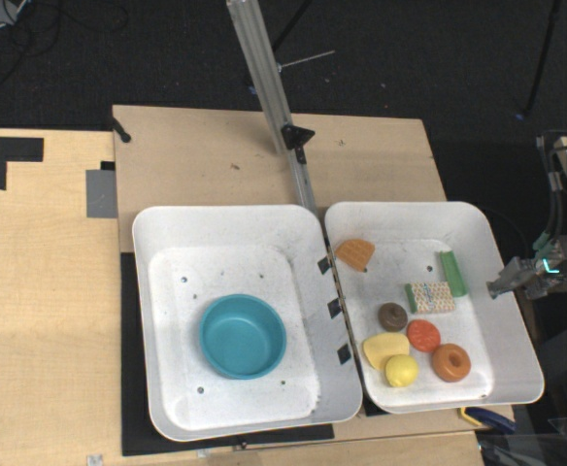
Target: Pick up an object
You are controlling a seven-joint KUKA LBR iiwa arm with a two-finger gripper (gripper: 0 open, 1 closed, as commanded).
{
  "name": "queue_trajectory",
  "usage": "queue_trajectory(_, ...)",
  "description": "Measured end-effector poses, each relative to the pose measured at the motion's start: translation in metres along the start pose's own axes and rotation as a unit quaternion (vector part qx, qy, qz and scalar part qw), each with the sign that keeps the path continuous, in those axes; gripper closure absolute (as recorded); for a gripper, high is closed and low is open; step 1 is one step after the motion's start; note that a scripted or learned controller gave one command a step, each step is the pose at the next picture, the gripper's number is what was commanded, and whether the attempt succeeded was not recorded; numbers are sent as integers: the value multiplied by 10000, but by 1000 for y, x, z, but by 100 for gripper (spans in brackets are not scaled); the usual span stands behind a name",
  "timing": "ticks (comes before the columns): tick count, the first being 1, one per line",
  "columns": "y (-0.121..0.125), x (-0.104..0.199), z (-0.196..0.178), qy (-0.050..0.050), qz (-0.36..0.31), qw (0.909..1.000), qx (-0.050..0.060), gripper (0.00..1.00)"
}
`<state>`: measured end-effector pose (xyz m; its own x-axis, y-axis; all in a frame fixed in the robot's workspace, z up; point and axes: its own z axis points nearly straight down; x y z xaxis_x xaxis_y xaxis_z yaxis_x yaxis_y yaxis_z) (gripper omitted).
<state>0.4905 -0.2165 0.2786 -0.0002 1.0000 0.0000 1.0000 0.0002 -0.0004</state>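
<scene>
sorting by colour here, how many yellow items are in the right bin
2. A yellow banana-like piece lies near the right bin's front left, and a yellow lemon-like ball sits just in front of it, touching. Nothing seems hidden.

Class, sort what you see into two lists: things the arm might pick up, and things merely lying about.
Might pick up: teal bowl, orange donut, brown ring, red disc, yellow lemon, green block.

Lying about: metal rail, plywood board.
</scene>
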Motion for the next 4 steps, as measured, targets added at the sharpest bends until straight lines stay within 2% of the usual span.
queue_trajectory(1, 0, 0, 0, 0, 0, 10000, 0, 0)
queue_trajectory(3, 9, 16, 108, 8, -4, 10000, 23, 0)
queue_trajectory(4, 10, 11, 169, 9, -1, 10000, 26, 0)
